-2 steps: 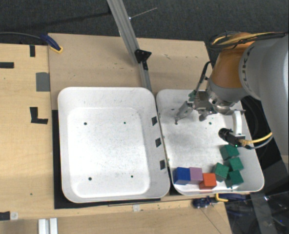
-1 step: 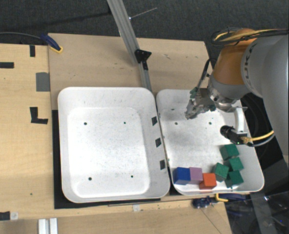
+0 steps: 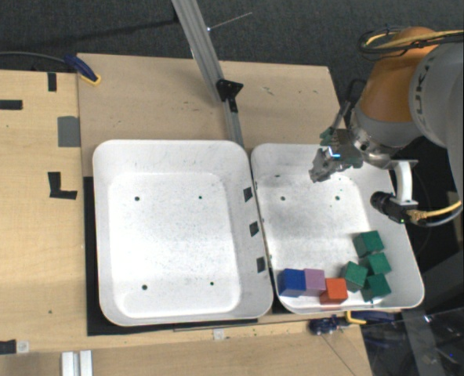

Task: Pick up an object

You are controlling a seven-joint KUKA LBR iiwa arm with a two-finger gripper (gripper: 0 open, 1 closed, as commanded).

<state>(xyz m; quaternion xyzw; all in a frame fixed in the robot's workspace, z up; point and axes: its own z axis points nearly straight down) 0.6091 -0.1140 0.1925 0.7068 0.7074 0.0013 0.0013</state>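
Pale wooden bench (image 3: 28,233) with black tape marks on dark flooring, two shallow white bins side by side, left bin (image 3: 173,153), right bin (image 3: 283,159) holding blue block (image 3: 292,280), purple block (image 3: 314,279), orange block (image 3: 335,290) and green blocks (image 3: 371,263) clustered along its near edge, gripper (image 3: 324,167) above the bin's far part, well apart from the blocks, grip state cannot be told

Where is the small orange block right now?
The small orange block lies in the right-hand shallow white bin, near its front edge, between the pale purple block and the green blocks.
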